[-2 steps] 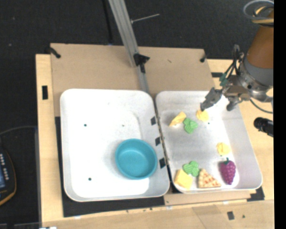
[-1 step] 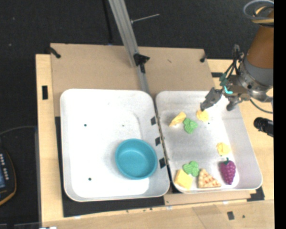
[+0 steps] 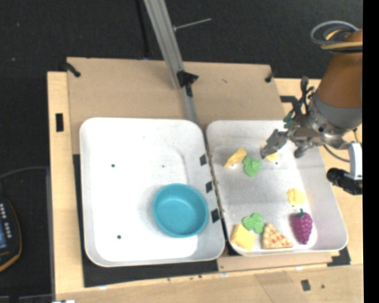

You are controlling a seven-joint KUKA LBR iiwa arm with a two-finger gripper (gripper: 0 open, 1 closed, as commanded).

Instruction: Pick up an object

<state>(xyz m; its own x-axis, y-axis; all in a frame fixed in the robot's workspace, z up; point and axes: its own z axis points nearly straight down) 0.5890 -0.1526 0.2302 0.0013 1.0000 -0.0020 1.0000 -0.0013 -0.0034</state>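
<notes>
Over the right bin [image 3: 316, 169], my gripper [image 3: 275, 149] hangs near the bin's back half, arm reaching in from the right with the orange band above the wrist. I cannot tell from this slant how my tool is set, and nothing I can make out sits in it. By my judgement this is the approach step: no object is lifted yet, and I am lining up over a cluster at the bin's upper middle.

Closest below me lie a yellow wedge [image 3: 235, 158] and a green leafy piece [image 3: 252, 166], just beside each other, with a small yellow bit [image 3: 272, 156] right under my tip. Any of these could be the pick. The next move, as I read it, calls for a straight descent over one piece alone, centred so that its neighbour is not nudged away or caught along with it.

Elsewhere in the right bin: a small yellow piece [image 3: 295, 197] near the middle right, and along the front edge a second green piece [image 3: 254, 222], a yellow block [image 3: 242, 237], a pizza slice [image 3: 275, 237] and purple grapes [image 3: 302, 226] — packed close, a harder pick. The left bin [image 3: 114, 144] holds a blue bowl [image 3: 179, 209], well apart from my reach now. A metal post [image 3: 167, 36] slants in from behind the bins, clear of my path.
</notes>
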